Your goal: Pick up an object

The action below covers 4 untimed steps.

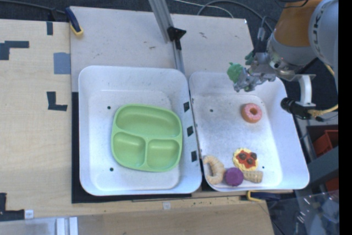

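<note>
1. The gripper [243, 83] hangs over the far edge of the right bin [275, 135], and a small green thing [235, 71] sits right at its tip
2. Whether that green thing is truly between the fingers I cannot tell; it touches the tip on the left side, and the fingers blur into the wrist metal, so spread or clenched is anyone's guess
3. The green thing looks to be above the bin's far rim, not lying flat on the floor, which hints at a lift, but that is a judgement only
4. Just beside the gripper, nearer the camera, a pink donut [252, 113] lies alone on the bin floor, apart from the tip
5. Down at the near edge of the same bin, a cluster: a tan pastry [213, 169], a purple ball [234, 176] touching it, and a yellow piece with red spots [246, 159] just behind the ball
6. Across the divider, the left bin [93, 118] holds a green tray [147, 137] with three compartments, well apart from the arm
7. Progress, as I read it: the reach is made and a candidate is at the tip; if the grasp is real, a clear lift is what is left
8. If not, the donut is the nearest easy target, standing free with room all round
</note>
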Available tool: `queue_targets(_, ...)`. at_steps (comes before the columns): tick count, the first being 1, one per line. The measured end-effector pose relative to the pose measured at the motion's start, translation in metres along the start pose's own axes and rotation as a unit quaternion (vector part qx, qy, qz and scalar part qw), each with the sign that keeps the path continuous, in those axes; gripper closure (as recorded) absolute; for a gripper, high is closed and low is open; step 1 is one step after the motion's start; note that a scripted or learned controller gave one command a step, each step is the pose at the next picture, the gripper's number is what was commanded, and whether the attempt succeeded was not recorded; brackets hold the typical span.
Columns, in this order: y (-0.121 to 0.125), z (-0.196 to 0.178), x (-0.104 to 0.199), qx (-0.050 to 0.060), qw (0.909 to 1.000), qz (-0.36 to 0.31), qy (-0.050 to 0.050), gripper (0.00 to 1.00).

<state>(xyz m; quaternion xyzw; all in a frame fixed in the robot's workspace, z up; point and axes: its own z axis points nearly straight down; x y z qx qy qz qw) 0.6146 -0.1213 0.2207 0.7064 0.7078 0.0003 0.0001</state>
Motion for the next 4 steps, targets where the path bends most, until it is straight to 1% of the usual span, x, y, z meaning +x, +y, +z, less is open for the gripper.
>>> queue_targets(1,-0.01,0.007,0.052,0.002,1.0,-0.002,0.001,1.0)
queue_targets(2,-0.028,0.014,0.101,0.002,1.0,-0.002,0.0,1.0)
queue_targets(3,-0.04,0.007,0.144,0.002,1.0,-0.002,0.001,1.0)
queue_targets(4,-0.064,-0.004,0.203,0.002,1.0,-0.003,0.001,1.0)
